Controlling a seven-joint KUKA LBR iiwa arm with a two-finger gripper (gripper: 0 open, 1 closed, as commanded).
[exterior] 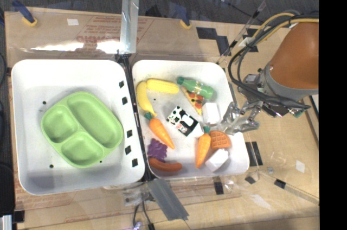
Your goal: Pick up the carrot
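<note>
Two orange carrots lie in the right bin (234, 94). One carrot (161, 133) lies left of centre, its green top pointing up-left toward the banana. The other carrot (202, 149) stands nearly upright in the picture at the front right, touching a waffle (220, 141). My gripper (233, 119) hovers over the bin's right wall, just above and right of the waffle. It is open and holds nothing. It is apart from both carrots.
The right bin also holds a banana (145, 94), a green bottle (196, 87), a pizza slice (193, 100), a cow-patterned block (181, 120), white blocks (211, 113), purple grapes (158, 148) and a sausage (165, 167). A green divided plate (81, 128) sits in the left bin (27, 82).
</note>
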